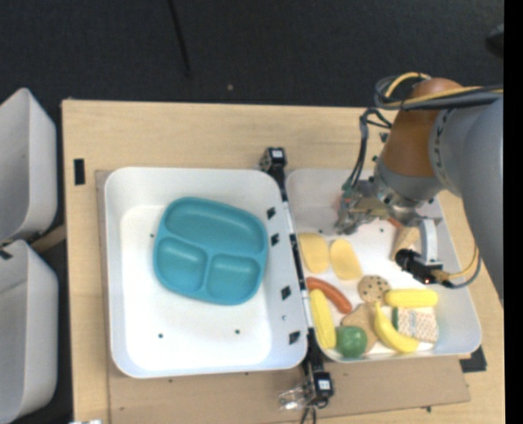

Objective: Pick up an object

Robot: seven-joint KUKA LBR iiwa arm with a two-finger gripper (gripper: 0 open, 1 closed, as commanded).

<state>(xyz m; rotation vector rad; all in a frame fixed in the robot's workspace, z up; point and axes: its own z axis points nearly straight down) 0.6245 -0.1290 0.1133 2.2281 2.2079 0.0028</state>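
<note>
The right bin (318, 190) holds several toy foods: two pale yellow pieces (330, 255), a red sausage (330, 293), a corn cob (322, 319), a green round fruit (352, 342), a cookie (374, 288), a banana (390, 329) and a yellow block (411, 298). My gripper (359, 212) hangs low over the back of this bin, just behind the pale yellow pieces. The wrist hides its fingertips. I see nothing held in it.
The left bin (125, 325) carries a teal divided plate (210, 250). Black clips (273, 158) sit along the seam between the bins. The grey arm with its orange band (416, 140) covers the right bin's back right corner. White boxes (10, 170) stand at far left.
</note>
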